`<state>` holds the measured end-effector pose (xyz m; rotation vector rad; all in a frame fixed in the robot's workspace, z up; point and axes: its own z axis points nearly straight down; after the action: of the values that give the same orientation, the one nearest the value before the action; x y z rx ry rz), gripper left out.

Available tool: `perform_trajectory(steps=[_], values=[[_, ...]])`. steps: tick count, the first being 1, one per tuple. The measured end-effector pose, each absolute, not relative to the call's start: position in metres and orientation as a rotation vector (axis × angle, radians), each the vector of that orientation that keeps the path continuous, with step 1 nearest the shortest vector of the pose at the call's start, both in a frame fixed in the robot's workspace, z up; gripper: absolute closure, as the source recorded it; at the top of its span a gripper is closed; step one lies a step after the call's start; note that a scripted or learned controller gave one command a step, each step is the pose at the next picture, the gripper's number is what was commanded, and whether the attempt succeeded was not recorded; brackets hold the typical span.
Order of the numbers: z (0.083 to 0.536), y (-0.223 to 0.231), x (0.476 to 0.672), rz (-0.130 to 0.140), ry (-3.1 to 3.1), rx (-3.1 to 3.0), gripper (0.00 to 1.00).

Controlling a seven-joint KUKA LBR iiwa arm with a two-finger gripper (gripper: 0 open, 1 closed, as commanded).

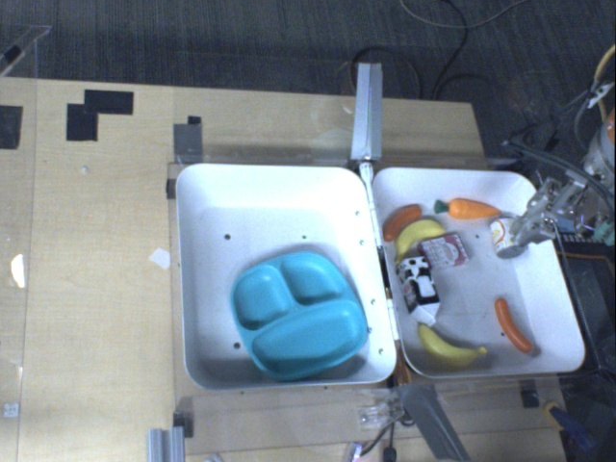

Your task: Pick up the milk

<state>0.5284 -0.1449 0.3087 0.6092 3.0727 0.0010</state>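
Over the right bin [568,349], jaws [513,245] of unclear state hover apart from the milk [419,282].

Arm [602,152] cut off at right edge

We see two white bins [192,258] on a pale wood desk [87,287] w/ black square marks. Left bin: a turquoise divided tray [298,311]. Right bin: milk carton [419,282] in black & white cow patches, maroon packet [444,251], two yellow bananas [449,346], orange carrot [472,209] w/ green tip, orange-red sausage [513,325].
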Motion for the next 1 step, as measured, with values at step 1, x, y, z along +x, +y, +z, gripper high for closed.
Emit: perform_trajectory(steps=[1], values=[[0.4381,-0.0763,0.5647,0.001,3.121,0.203,1.0]])
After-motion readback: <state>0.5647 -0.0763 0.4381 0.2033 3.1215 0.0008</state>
